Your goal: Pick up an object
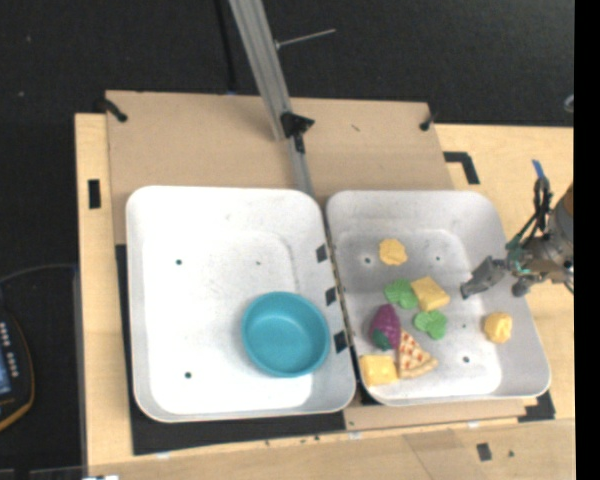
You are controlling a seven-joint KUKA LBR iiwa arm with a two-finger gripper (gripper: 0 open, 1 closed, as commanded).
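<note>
Reaching in from the frame's right edge, my gripper (498,276) hangs low over the right bin (460,208); finger state I cannot tell; yellow toy (498,327) just below.

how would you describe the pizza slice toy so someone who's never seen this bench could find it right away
Start at the right-hand white bin, the one holding the cluster of small toys, not the left bin with the blue bowl. Look to that cluster's near edge: the pizza slice lies there between a yellow block and a purple piece. It is the only triangular one, orange-tan with red spots.
</note>
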